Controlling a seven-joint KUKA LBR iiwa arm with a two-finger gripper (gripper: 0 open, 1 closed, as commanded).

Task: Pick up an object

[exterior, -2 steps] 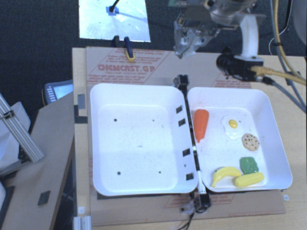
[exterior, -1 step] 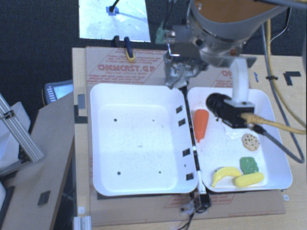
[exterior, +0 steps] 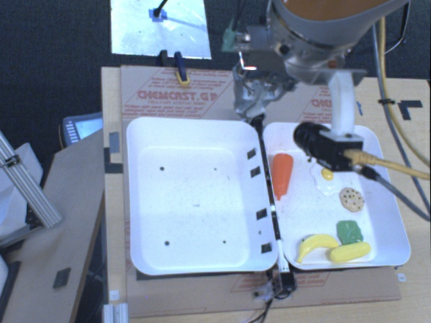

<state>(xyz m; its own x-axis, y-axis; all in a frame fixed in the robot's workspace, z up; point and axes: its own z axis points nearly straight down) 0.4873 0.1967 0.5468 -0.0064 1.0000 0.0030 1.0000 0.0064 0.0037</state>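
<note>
The right bin (exterior: 394,210) holds several toy foods. An orange carrot (exterior: 281,173) lies by its left wall. Further right are a fried egg (exterior: 326,178) and a round cookie (exterior: 351,198). Near the front lie a green piece (exterior: 349,231), a yellow banana (exterior: 314,245) and a yellow oblong piece (exterior: 350,251). My gripper (exterior: 254,112) hangs over the far end of the divider between the bins, up-left of the carrot and apart from every item. I see nothing in it.
The left bin (exterior: 195,194) sits beside the right one, with black clips along the shared wall (exterior: 259,194). Both rest on a cardboard sheet (exterior: 175,93). A shiny metal plate (exterior: 159,19) lies behind the bench.
</note>
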